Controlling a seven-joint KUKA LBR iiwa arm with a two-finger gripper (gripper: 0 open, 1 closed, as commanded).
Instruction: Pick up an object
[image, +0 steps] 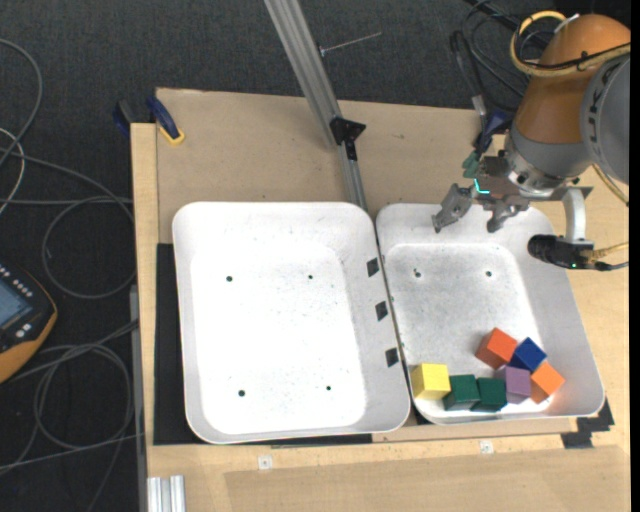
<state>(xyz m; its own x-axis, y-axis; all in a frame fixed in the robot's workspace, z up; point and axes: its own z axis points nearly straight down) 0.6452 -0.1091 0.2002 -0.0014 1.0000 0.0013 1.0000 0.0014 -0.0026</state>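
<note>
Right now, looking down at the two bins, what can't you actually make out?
- Arm: cut off by the top and right edges of the camera view.
- Purple block: partly hidden by the blue block and orange block.
- Green blocks: too close together to tell apart.
- Blue device: cropped by the left edge.
</note>
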